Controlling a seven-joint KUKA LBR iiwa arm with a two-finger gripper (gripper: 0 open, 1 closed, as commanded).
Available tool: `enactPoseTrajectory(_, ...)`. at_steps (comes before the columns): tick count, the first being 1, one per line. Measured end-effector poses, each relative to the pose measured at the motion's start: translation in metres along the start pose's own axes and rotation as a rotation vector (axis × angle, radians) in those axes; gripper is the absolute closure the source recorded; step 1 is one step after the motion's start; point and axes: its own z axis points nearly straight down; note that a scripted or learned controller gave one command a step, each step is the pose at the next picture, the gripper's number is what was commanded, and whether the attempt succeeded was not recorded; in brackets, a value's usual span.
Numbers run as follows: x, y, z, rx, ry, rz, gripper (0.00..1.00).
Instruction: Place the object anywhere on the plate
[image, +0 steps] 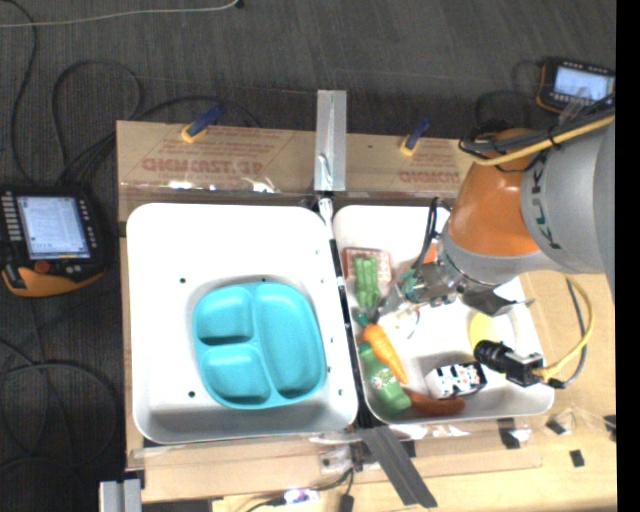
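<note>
A cyan divided plate lies in the left bin. My gripper hangs low over the upper middle of the right bin, just right of a pink pack of green pieces and above an orange carrot. Nothing can be seen held in it. The wrist and the orange band hide the bin's upper right part.
Along the right bin's near side lie a green vegetable, a dark red sausage-like piece and a small white block with dark marks. A yellow thing peeks out under the arm. A metal divider stands behind the bins.
</note>
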Motion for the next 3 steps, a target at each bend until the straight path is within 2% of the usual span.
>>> enactPoseTrajectory(1, 0.067, -0.006, -0.028, 0.001, -0.001, -0.027, 1.00)
enactPoseTrajectory(2, 0.120, 0.016, 0.001, 0.002, -0.003, -0.068, 1.00)
enactPoseTrajectory(3, 0.105, 0.094, -0.001, 0.000, -0.006, -0.328, 1.00)
